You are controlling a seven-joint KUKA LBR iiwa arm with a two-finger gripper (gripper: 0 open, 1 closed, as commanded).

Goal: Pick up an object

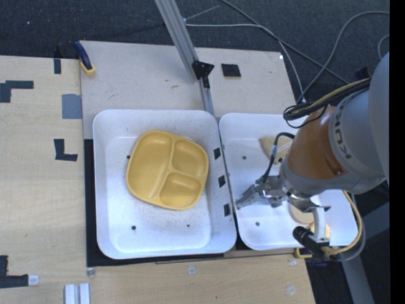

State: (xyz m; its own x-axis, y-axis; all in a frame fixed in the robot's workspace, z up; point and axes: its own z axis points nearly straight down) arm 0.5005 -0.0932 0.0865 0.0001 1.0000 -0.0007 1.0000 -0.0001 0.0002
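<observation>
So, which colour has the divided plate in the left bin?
Yellow: the divided plate shows plainly in the camera view.

No legible text or labels

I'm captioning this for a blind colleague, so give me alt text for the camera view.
A grey arm with an orange band reaches from the right, its gripper low over the right white bin. A yellow divided plate lies in the left white bin; both bins sit on a wooden bench.
</observation>
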